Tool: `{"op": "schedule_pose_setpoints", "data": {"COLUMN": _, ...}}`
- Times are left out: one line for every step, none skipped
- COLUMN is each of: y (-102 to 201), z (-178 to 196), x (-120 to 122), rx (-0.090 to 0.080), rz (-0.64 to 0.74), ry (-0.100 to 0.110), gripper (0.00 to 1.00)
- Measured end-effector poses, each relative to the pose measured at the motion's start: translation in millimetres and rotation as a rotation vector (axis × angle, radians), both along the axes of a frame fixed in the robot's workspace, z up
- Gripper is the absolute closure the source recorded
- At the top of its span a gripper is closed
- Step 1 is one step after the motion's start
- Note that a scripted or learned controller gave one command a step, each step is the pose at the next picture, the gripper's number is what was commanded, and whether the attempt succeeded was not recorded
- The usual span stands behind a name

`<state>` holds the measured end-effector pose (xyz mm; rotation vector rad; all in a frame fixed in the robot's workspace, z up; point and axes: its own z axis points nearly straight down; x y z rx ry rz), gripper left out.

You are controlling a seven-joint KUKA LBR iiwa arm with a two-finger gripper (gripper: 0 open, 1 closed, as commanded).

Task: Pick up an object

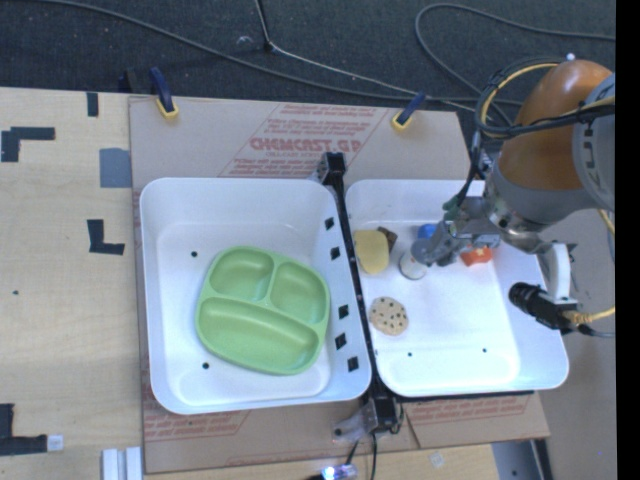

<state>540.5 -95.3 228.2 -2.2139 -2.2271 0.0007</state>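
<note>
A brown cardboard sheet (300,133) covers the bench, held by two blue-and-yellow clamps at its far edge. On it sit two shallow white bins, side by side and touching along a black divider strip (345,268).

Left bin (160,268): holds one green sectioned plate (263,308), lying flat, three compartments up.

Right bin (520,363): holds a yellow food-shaped item (372,251) near the divider, a round chocolate-chip cookie (388,315) just in front of it and apart from it, a small orange object (477,256) by the arm, and a blue piece (428,234) close against the gripper.

The grey and orange arm (545,153) reaches over the right bin from the right. The gripper (425,258) is low over the bin floor, between the yellow item and the orange object. Its fingers are obscured; opening and grasp cannot be determined.
</note>
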Motion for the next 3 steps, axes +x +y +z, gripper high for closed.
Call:
{"op": "schedule_pose_setpoints", "data": {"y": 50, "z": 6, "x": 16, "rx": 0.001, "rz": 0.001, "ry": -0.001, "gripper": 1.00}}
{"op": "schedule_pose_setpoints", "data": {"y": 97, "z": -5, "x": 20, "rx": 0.000, "rz": 0.000, "ry": 0.002, "gripper": 1.00}}
{"op": "schedule_pose_setpoints", "data": {"y": 144, "z": -13, "x": 33, "rx": -0.001, "rz": 0.000, "ry": 0.000, "gripper": 1.00}}
